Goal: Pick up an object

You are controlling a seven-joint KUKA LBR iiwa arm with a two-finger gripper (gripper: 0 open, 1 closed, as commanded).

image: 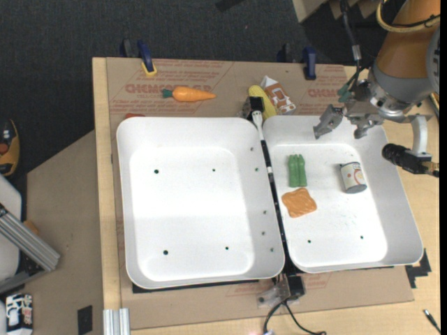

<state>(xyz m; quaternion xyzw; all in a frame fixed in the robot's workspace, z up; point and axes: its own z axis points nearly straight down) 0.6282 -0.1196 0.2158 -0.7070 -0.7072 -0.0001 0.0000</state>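
— Objects for picking sit in the right bin: a green ridged piece near the middle divider, an orange flat piece just below it, and a small can lying on its side further right.

— Are any of them touching?

— The green and orange ones are close, but I see a thin gap between them. The can is well apart from both.

— And the gripper?

— The gripper hangs over the far edge of the right bin, above and a bit left of the can. Its two fingers are spread apart, with nothing between them. The grey arm reaches in from the right, its orange band up near the corner.

— What about the left bin?

— The left bin shows just a bare white floor with a few dark dots.

— Anything outside the bins?

— On the board behind them lies a toy carrot, pointing right. Near the divider's far end there is a yellow thing, maybe a banana, beside a small brown and white box; from here I can't make them out well. Two blue clamps grip the board's far edge.
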